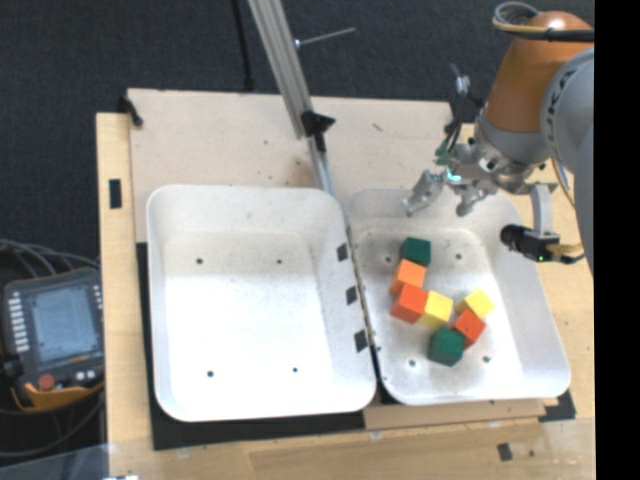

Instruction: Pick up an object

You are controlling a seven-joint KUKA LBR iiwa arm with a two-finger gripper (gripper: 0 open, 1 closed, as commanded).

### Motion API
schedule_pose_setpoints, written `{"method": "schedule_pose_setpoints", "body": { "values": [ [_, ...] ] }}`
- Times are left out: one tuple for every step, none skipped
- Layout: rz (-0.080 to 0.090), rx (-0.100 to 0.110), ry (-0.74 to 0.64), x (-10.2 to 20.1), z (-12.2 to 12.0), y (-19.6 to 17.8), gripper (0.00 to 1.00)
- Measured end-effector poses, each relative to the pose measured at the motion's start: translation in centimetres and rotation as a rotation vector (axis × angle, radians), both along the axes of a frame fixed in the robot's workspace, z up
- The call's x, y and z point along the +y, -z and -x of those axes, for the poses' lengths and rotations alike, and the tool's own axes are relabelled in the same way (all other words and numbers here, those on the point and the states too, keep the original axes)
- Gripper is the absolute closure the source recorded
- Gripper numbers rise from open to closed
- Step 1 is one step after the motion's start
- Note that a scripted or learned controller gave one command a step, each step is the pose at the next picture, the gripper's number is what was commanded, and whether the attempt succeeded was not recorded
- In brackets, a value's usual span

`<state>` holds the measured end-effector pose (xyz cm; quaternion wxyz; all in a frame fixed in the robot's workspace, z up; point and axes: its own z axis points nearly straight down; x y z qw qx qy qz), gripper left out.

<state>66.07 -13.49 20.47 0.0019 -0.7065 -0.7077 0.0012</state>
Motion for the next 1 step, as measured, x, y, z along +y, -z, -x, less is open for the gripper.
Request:
{"method": "schedule_pose_setpoints", "body": {
  "values": [
    [0.003,-0.004,-0.002,-0.06,-0.09,-0.32,0.00]
  ]
}}
